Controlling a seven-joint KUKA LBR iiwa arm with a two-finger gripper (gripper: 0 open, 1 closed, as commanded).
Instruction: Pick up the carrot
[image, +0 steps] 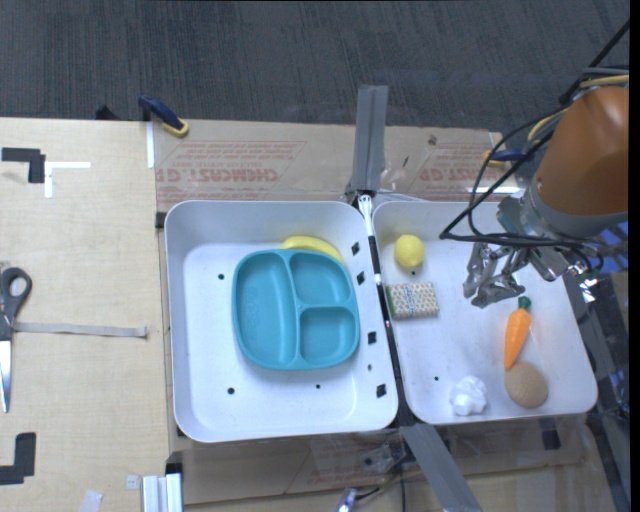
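The carrot (516, 335), orange with a small green top, lies lengthwise in the right bin (440, 375), near its right wall. My gripper (492, 282) hangs just above and to the left of the carrot's green end, its metal fingers pointing down over the bin floor. Nothing shows between the fingers, and the carrot rests on the floor apart from them. The grey arm with its orange band comes in from the upper right.
In the right bin also lie a yellow lemon (408, 250), a speckled sponge block (413, 299), a white crumpled lump (468, 396) and a tan ball (526, 385) just below the carrot. The left bin (195, 330) holds a blue divided plate (296, 308) with a yellow object (310, 243) behind it.
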